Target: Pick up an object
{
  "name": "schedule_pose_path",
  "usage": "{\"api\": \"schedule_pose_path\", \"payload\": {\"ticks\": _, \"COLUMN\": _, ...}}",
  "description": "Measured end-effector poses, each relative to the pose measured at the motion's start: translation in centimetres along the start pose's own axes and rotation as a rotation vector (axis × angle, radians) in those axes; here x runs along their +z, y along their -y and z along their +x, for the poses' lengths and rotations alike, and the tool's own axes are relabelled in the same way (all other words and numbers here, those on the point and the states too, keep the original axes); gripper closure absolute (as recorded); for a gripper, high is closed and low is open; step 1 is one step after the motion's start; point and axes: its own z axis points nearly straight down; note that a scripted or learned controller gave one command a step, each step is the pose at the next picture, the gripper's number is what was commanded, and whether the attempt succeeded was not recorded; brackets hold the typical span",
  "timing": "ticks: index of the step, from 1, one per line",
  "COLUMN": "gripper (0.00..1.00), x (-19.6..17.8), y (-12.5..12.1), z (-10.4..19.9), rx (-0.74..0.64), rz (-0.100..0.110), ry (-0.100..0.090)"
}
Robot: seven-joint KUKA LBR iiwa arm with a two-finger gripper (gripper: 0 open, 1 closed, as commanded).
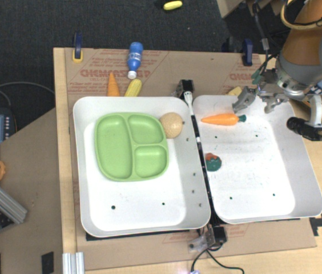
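An orange carrot with a green top lies at the far end of the right bin. A small red and teal object rests near that bin's left wall. In the left bin sit a green divided plate and a beige ball at the plate's far right corner. My gripper hovers over the far edge of the right bin, just up and right of the carrot. Its fingers are spread open with nothing between them.
Behind the left bin, on the cardboard, lie a blue and white bottle, a small orange cone and a yellow corn piece. A black clip sits where the bins meet. A yellow item lies on the dark floor.
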Motion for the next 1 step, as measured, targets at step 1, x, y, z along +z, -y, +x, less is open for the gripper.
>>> {"api": "schedule_pose_path", "payload": {"ticks": 1, "gripper": 0.00, "x": 8.83, "y": -2.03, "z": -0.67, "rx": -0.002, "rz": -0.011, "ry": 0.002}}
